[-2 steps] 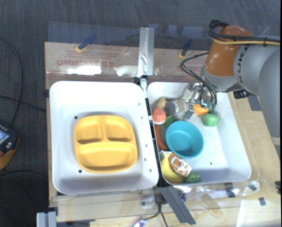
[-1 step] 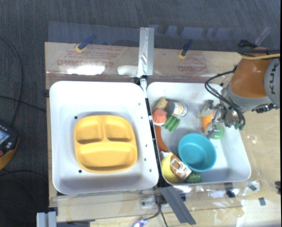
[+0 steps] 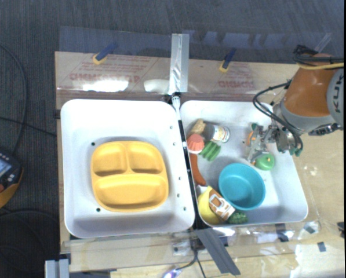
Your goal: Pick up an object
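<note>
My gripper [image 3: 258, 145] hangs low in the right bin [image 3: 288, 184], near its right-hand side, below the orange band of the arm [image 3: 309, 94]. A small green round object [image 3: 266, 162] lies just under and in front of it, close to touching. Left of the gripper lie a small can [image 3: 219, 134], a red-orange ball [image 3: 196, 144], a green ridged piece [image 3: 211, 151] and a tan piece [image 3: 197, 127]. A blue bowl [image 3: 241, 185] sits in front of the gripper.
A yellow divided plate [image 3: 129, 174] lies in the left bin [image 3: 74, 132]. An orange stick [image 3: 197, 169] runs along the right bin's left wall. A yellow fruit with a small box [image 3: 213, 207] and a green sprig [image 3: 238, 218] sit at the front.
</note>
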Motion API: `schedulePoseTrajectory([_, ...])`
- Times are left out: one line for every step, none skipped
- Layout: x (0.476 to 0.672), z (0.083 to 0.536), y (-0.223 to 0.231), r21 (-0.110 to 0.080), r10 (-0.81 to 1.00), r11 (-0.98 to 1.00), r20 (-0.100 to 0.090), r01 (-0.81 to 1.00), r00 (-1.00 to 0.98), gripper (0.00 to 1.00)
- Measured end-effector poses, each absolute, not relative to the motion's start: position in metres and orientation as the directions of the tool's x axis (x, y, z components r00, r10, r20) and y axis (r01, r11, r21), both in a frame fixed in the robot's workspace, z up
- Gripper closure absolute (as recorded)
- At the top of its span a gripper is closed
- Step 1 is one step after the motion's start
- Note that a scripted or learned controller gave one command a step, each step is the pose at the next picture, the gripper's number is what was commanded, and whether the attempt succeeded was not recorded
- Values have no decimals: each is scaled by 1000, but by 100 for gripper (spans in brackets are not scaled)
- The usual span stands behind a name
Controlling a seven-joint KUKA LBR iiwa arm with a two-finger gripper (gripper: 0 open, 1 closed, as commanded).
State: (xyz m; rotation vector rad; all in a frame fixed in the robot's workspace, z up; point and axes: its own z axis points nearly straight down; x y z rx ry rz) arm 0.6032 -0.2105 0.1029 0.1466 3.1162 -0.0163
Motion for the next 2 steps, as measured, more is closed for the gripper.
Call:
schedulePoseTrajectory([603,103,-210,-9,93,996,-22,93,-995,0])
schedulePoseTrajectory([612,90,-209,0,225,974,-12,225,-974,0])
